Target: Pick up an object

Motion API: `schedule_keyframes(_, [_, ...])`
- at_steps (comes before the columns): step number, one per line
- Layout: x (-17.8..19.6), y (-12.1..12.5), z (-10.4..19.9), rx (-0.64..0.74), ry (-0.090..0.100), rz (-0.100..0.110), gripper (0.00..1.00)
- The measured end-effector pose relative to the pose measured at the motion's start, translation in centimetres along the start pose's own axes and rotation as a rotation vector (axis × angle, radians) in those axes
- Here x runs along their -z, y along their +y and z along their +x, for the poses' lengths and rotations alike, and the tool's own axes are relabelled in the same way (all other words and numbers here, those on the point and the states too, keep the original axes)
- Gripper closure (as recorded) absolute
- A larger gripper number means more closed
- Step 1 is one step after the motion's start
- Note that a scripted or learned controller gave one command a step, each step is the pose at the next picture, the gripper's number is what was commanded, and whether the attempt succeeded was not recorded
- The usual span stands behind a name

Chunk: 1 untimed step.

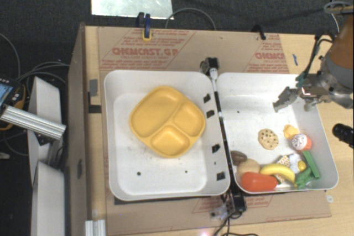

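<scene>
Nearest the camera, toys crowd the right bin's (326, 179) front corner: a red pepper (258, 181), a banana (277, 172), a green piece (307, 169) and a brown potato-like lump (247, 165) touching or overlapping. Just behind them lie a cookie (268, 139) and an orange-and-white toy (300, 141). The left bin (119, 174) holds a yellow divided plate (167, 120) near its middle. Farther back, above the right bin's rear right part, the end effector (289, 99) hangs with nothing visibly in it; how far open it is I cannot tell. Cardboard (182, 44) covers the desk beyond.
</scene>
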<state>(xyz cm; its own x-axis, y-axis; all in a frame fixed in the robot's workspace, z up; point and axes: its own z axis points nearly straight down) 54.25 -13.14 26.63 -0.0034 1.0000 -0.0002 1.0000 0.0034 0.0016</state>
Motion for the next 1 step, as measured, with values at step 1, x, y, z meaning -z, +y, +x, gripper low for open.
schedule_keyframes(1, [-6.94, 3.96, -5.19, -0.004, -0.002, 0.002, 0.0])
